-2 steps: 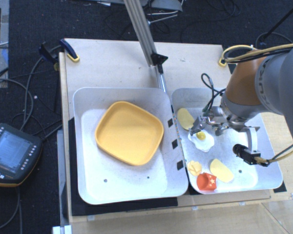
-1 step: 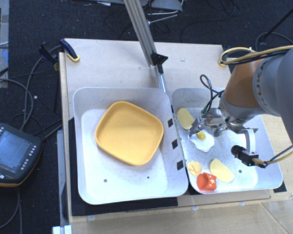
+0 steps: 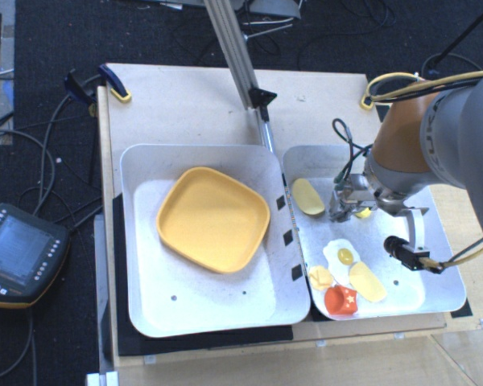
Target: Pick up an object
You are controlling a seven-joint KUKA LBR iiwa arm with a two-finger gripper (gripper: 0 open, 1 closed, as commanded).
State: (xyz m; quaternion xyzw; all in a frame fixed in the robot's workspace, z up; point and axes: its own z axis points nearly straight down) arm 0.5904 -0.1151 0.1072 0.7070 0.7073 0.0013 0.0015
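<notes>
Since the gripper (image 3: 348, 207) hangs low just right of the yellow potato-like piece (image 3: 308, 197) w/ finger state impossible to tell, that toy, prob. light, stiff, slick plastic, wants pinching across its narrow middle.

Left bin (image 3: 137, 296): yellow plate (image 3: 214, 218) fills centre; open floor along 6 o'clock and 9 o'clock edges. Right bin (image 3: 443, 292): arm (image 3: 423, 147) blocks 12 to 3 o'clock; toy foods (image 3: 344, 276) crowd 6 to 7 o'clock; yellow piece (image 3: 308, 197) at 10 o'clock; bare floor toward 4 o'clock
</notes>
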